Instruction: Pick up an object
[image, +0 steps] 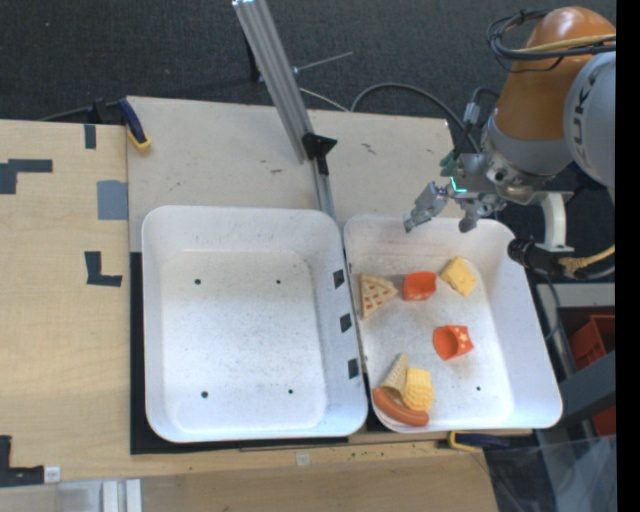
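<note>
My gripper (441, 215) hangs over the far edge of the right bin (520, 330), its two fingers spread open with nothing between them. Below it in that bin lie a waffle-patterned wedge (375, 294), a small red piece (419, 286), a yellow cheese-like block (460, 276), and an orange cup-shaped piece (452, 341). Near the bin's front edge sit a yellow corn cob (415, 385) and a reddish sausage (398, 406). The gripper is closest to the red piece and the yellow block, well above both.
The left bin (160, 330) stands beside the right one, sharing a middle wall. A slanted metal pole (285, 90) runs down to a black clamp behind the bins. Cables trail behind the arm at the upper right.
</note>
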